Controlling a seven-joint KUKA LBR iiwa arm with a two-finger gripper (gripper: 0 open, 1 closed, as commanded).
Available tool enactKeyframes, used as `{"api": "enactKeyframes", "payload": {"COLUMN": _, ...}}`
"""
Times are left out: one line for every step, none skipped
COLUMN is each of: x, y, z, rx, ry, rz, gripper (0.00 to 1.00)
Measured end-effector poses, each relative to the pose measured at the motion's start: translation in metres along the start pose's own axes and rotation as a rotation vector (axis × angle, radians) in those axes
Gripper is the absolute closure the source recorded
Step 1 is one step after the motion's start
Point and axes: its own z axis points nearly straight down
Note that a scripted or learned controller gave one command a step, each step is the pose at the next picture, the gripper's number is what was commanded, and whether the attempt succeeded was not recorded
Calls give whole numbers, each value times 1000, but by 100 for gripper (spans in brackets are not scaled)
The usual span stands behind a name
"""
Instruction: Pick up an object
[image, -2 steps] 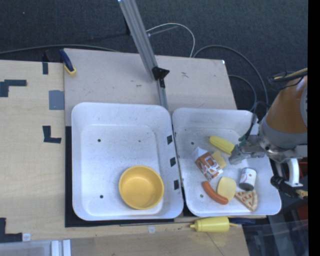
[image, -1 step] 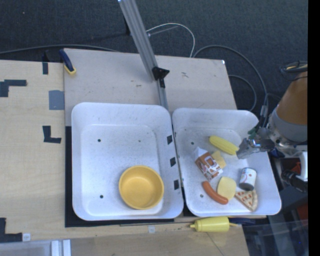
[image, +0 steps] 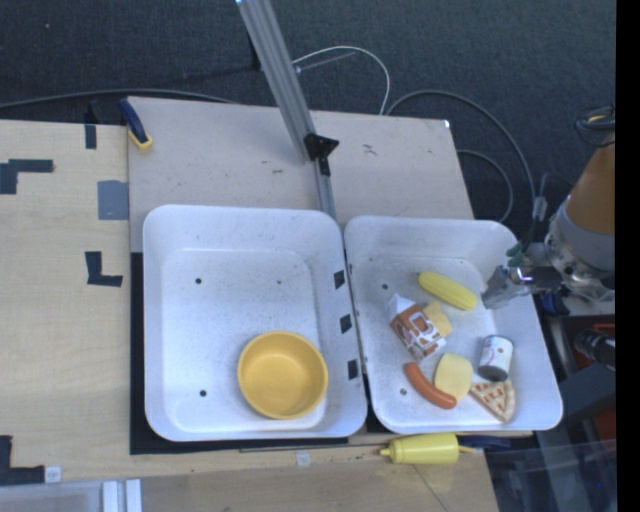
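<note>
**A:** Starting at the left, what did you see?

**B:** The left bin held a yellow bowl, upright, near its front right corner. A grey pole slanted down from the top and ended behind the seam between the two bins.

**A:** And the right bin?

**B:** It held the toy food. A small carton with an orange-brown face lay tilted near the middle. In front of it lay a sausage, touching a yellow cheese piece. Behind the carton sat a corn cob, apart from it. Further right a small can stood just behind a pizza slice in the front right corner. A yellow mustard bottle lay outside the bin, on the bench just before its front rim.

**A:** Where was the gripper?

**B:** The gripper hung over the right side of that bin, just right of the corn cob and behind the can, the arm's orange band at the far right. Nothing showed between the fingers. Whether the jaws stood wide or narrow, I could not tell.
</note>
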Motion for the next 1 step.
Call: {"api": "enactKeyframes", "payload": {"x": 63, "y": 3, "z": -4, "rx": 4, "ry": 3, "rz": -6, "gripper": 100}}
